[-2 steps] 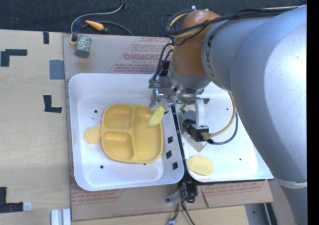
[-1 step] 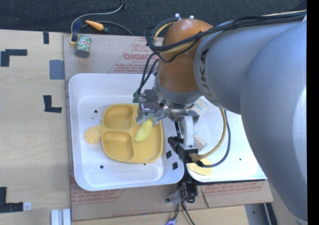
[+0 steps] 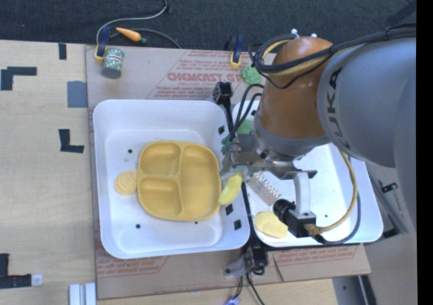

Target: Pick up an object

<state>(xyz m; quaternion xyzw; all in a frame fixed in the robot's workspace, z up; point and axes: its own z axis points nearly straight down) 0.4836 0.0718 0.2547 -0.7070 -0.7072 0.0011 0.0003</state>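
Note:
My gripper hangs over the divide between the two white bins, under the orange wrist band. A small yellow banana-shaped piece lies just below it at the right edge of the left bin; I cannot tell whether they touch. A yellow divided plate fills the middle of that bin, with a round yellow waffle-like disc at its left side. In the right bin lie a silver textured piece and a pale yellow lump.
The grey arm covers much of the right bin. A green object sits behind the arm on the cardboard. A small can and an orange carrot-like piece lie beyond the left bin. Cables run along the divide.

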